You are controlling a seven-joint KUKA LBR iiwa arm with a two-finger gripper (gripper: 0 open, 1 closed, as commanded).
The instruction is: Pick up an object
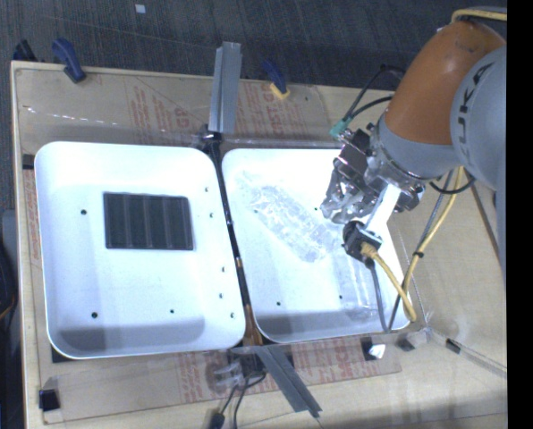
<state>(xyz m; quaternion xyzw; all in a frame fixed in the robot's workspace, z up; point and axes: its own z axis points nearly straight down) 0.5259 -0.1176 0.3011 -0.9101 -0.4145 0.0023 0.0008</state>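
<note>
On the tabletop (114, 365), the left bin (61, 239) held a dark ridged block (148, 221). The right bin (284, 315) held a clear plastic object (289, 217), lying diagonally. The arm (436, 105) hung over that bin's right side, its gripper (349, 206) just beside the object. Whether the jaws stood apart could not be told. Judged an approach; next, descend onto it.

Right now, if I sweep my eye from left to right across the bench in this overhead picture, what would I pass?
Left white bin with a dark ribbed block → right white bin with a clear plastic object → gripper → the arm's orange band.
</note>
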